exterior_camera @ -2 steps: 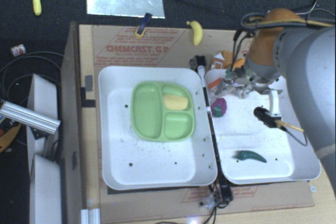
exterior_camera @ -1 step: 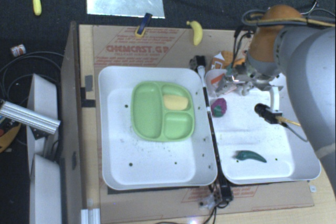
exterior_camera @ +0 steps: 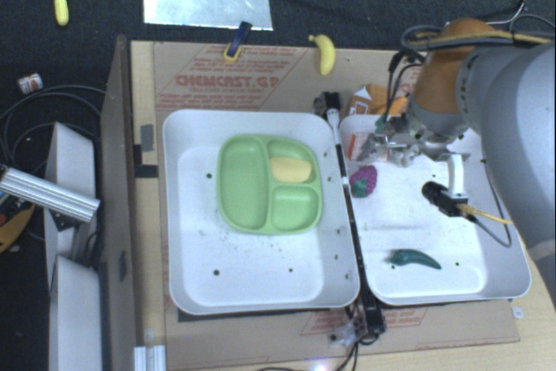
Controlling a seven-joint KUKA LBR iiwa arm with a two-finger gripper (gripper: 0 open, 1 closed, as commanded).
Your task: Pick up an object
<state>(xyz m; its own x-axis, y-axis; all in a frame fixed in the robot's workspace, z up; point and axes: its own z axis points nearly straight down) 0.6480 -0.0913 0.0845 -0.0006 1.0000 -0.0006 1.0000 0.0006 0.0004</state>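
Observation:
The arm reaches in from the right over the right bin [exterior_camera: 499,274]. Its gripper [exterior_camera: 393,149] hangs low at the bin's far left part, just right of a purple and pink object [exterior_camera: 363,180] lying by the bin's left wall. A dark green pepper-shaped object [exterior_camera: 415,259] lies near the bin's front. An orange and white object [exterior_camera: 369,102] pokes up at the bin's far left corner, partly hidden by the arm. In the left bin [exterior_camera: 200,274] rests a green divided plate [exterior_camera: 266,184] with a yellow object [exterior_camera: 291,168] in its upper right compartment.
A yellow banana [exterior_camera: 325,53] lies on the cardboard behind the bins, with a small clamp [exterior_camera: 236,41] to its left. A black cable end [exterior_camera: 441,199] with a yellow wire hangs off the arm over the right bin.

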